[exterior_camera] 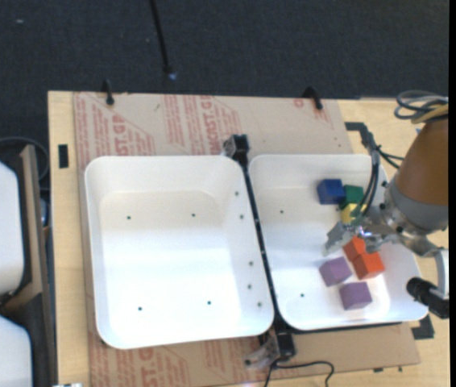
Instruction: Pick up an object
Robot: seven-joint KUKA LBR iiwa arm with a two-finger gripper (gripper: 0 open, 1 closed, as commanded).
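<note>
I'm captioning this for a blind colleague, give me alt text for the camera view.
A grey arm's two-finger gripper reaches from the right into the right shallow white bin, over an orange block among two purple cubes, a blue cube, a green block and a yellow piece. The left shallow white bin sits alongside.

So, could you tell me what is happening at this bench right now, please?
A grey robot arm reaches in from the right over the right-hand bin, trying to pick up one of the small blocks there. Its gripper is down among them, right at the orange block, with two purple blocks just beside it and blue, green and yellow ones behind. Whether it has hold of anything cannot be made out. The left-hand bin plays no part.
</note>
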